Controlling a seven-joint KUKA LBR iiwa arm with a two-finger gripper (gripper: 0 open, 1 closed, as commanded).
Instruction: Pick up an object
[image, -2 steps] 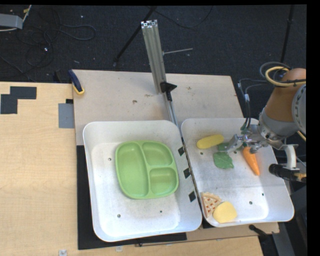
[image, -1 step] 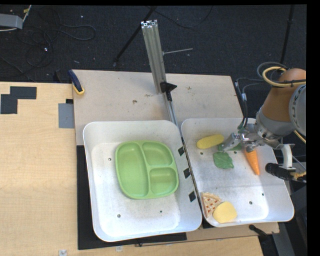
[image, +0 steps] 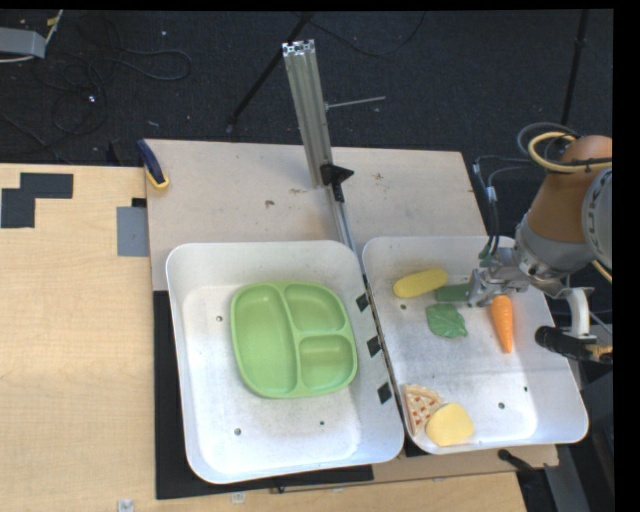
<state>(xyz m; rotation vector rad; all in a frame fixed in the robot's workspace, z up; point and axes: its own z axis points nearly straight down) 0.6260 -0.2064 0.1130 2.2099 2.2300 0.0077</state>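
Two shallow white bins sit side by side on the bench (image: 250, 190). The left bin (image: 200, 420) carries a green divided plate (image: 293, 338), lying flat near its middle. The right bin (image: 520, 400) holds the loose things: a yellow banana-shaped piece (image: 420, 283) near the far left part, a green leaf-like piece (image: 446, 320) just beside and below it, an orange carrot (image: 502, 322) to the right of the leaf, and, in the near left corner, a waffle-patterned piece (image: 420, 405) touching a yellow rounded piece (image: 450, 424).

The arm (image: 560, 215) reaches in from the right, and its hand (image: 487, 289) is low over the right bin, between the banana piece and the top of the carrot, near a dark green bit. Whether the hand is apart, together or clamped on anything cannot be told from this slanted view.
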